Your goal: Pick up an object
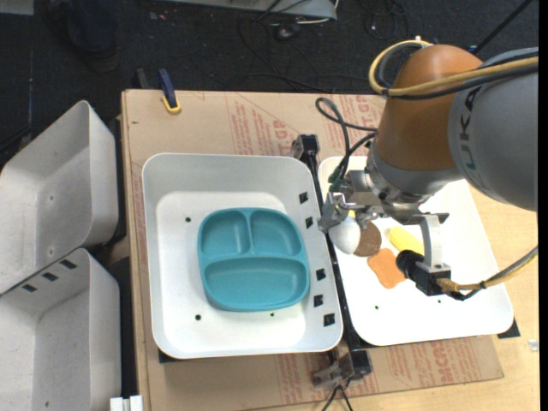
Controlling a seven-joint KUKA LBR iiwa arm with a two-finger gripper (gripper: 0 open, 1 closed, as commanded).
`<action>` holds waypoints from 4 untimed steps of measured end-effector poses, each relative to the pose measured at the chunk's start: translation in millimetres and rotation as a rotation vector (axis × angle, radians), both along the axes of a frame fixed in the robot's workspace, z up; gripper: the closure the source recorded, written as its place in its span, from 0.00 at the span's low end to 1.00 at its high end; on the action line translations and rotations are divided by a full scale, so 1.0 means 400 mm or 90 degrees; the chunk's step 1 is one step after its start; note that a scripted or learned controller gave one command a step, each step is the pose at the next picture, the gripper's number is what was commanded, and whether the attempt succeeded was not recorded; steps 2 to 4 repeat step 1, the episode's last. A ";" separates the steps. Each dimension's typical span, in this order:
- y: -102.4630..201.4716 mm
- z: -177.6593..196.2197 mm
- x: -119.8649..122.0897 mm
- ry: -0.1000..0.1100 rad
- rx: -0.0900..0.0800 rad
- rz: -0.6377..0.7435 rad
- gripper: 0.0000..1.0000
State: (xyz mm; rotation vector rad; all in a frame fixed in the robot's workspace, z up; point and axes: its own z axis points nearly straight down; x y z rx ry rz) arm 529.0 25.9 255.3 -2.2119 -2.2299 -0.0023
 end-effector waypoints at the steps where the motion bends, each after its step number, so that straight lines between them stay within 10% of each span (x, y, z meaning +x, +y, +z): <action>1: 0.125 0.007 0.012 0.000 0.000 0.000 1.00; 4: 0.125 0.007 0.012 0.000 0.000 0.000 1.00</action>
